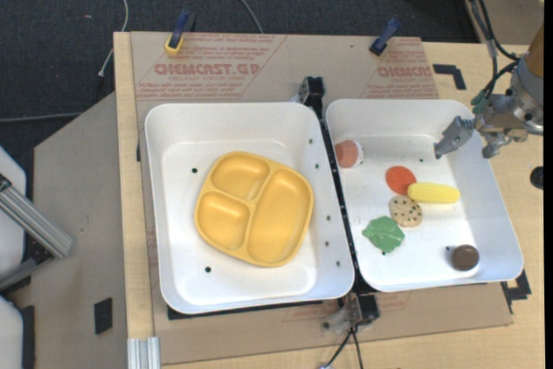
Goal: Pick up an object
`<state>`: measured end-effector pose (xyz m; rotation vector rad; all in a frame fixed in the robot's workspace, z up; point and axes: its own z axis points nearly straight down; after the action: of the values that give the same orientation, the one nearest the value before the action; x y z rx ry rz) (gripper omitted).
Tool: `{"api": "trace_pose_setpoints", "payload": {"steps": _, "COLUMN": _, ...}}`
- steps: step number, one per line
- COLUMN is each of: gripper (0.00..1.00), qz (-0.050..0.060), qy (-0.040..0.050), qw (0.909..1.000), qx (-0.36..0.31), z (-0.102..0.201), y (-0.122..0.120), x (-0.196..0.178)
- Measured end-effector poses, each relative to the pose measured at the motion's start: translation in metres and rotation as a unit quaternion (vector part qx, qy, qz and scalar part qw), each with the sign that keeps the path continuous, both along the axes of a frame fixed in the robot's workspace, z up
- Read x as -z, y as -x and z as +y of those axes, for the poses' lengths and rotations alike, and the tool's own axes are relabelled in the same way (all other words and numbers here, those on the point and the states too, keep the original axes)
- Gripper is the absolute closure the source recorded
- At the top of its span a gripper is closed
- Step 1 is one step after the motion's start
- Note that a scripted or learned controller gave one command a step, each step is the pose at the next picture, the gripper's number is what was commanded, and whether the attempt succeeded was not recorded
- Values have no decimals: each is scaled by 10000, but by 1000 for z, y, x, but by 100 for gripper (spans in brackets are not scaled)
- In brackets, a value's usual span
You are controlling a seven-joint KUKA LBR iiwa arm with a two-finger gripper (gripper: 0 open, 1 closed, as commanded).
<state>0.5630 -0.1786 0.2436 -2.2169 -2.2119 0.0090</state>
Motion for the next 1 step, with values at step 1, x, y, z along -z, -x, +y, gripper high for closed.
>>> {"api": "trace_pose_setpoints", "payload": {"steps": 1, "gripper": 0, "qz": -51, "qy": 11, "qw": 10000, "qx": -13, "z": 0, "y": -2, "x": -5}}
